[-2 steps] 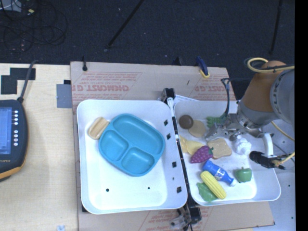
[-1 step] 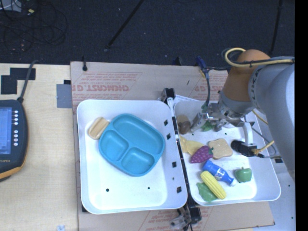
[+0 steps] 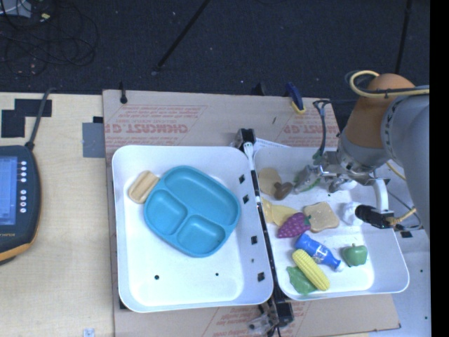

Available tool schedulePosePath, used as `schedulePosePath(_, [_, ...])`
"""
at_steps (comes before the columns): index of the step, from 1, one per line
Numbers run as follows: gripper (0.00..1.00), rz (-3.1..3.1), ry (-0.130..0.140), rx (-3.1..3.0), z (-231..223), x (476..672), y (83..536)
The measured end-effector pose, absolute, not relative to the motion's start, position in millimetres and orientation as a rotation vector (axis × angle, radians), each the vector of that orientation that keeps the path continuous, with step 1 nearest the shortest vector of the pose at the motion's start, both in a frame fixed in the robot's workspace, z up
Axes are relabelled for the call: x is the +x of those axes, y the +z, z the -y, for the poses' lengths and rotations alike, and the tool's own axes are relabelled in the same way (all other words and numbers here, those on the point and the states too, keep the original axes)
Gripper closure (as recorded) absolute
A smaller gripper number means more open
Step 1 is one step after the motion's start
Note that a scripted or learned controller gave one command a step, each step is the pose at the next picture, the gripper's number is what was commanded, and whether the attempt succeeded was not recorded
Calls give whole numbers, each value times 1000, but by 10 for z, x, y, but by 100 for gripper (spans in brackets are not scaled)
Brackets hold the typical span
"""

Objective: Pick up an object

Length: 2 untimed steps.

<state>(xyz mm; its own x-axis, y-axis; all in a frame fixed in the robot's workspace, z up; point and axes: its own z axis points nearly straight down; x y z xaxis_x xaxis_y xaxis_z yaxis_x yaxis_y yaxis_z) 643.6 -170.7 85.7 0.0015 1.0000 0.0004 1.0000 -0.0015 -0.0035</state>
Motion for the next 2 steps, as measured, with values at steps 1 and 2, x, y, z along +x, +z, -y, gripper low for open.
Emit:
schedulePosePath(1, [0, 2216, 1, -2220, 1135, 5695, 870])
schedulePosePath(2, [0, 2226, 8, -2223, 961, 6227, 871])
